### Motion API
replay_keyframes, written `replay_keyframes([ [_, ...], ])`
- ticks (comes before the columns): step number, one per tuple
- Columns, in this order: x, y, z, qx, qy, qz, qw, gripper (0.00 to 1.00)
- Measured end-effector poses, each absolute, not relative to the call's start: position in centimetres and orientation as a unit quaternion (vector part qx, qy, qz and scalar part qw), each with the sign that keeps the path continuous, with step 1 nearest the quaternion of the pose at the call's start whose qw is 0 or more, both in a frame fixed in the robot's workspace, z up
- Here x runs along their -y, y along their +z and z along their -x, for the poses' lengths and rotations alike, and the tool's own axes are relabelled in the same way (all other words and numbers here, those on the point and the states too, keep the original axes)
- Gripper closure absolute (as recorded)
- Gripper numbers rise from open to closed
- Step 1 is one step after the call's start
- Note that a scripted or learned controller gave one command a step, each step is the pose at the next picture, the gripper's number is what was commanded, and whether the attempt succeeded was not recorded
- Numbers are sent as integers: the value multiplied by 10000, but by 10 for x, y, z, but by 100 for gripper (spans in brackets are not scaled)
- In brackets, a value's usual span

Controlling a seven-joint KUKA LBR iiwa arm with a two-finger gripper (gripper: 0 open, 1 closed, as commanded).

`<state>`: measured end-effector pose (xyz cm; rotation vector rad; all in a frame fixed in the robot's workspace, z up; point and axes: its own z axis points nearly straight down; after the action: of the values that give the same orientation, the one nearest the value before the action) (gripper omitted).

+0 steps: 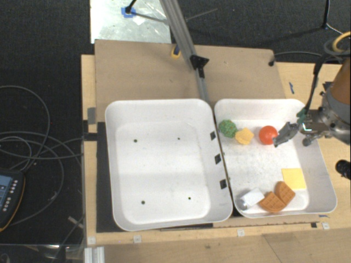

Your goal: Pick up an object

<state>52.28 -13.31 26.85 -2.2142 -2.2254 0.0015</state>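
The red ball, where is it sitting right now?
The red ball lies in the right bin, toward its far side, just right of the yellow piece and green piece, with the gripper right beside it.

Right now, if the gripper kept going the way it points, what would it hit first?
Most likely the red ball: the gripper points left at it from close by. Its height above the bin is unclear, so it might pass over.

This looks like a robotics lab: a plywood desk (137, 70) carrying two shallow white bins (164, 163), dark carpet floor (44, 37) strewn with loose cables (33, 141), a control pendant (10, 193) lying at left, and a slanted metal pole (181, 32).
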Motion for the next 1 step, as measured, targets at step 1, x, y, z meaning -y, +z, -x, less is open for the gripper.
replay_keyframes([
  [1,133,270,-524,7082,-7,7060,-6,0],
])
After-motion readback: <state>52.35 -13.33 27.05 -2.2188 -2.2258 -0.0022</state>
